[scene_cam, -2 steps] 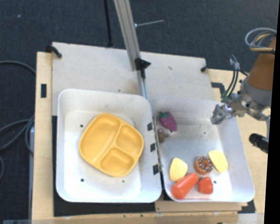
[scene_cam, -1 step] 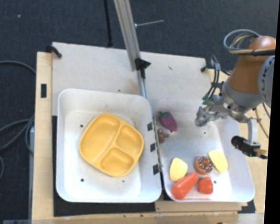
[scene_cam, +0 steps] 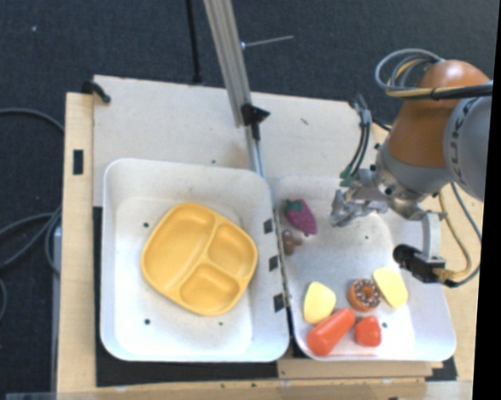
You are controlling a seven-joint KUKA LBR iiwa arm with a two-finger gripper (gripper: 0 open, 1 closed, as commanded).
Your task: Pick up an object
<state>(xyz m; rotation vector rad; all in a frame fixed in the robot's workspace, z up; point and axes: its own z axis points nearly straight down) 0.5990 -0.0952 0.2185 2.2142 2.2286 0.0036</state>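
Bench view from above shows me two white bins side by side. My arm [scene_cam: 427, 122], grey with its orange band, reaches in from the right and hangs over the back part of the right bin [scene_cam: 429, 331]. Its gripper [scene_cam: 345, 212] points down toward the bin floor, just right of a purple toy [scene_cam: 300, 215] that lies near the bin's back left corner. From this angle I cannot tell whether the gripper is open or closed, and I see nothing held in it.

A small brownish piece [scene_cam: 289, 239] sits just in front of the purple toy, against the left wall. Toward the front of the same bin lie the other candidates: a yellow piece [scene_cam: 319, 301], an orange carrot-like piece [scene_cam: 330, 330] touching it, a small red piece [scene_cam: 368, 331], a brown doughnut [scene_cam: 364, 293] and another yellow piece [scene_cam: 391, 287] just beside the doughnut. These are well apart from the gripper.

In the left bin [scene_cam: 118, 322] rests a yellow divided plate [scene_cam: 199, 258], roughly in the middle.
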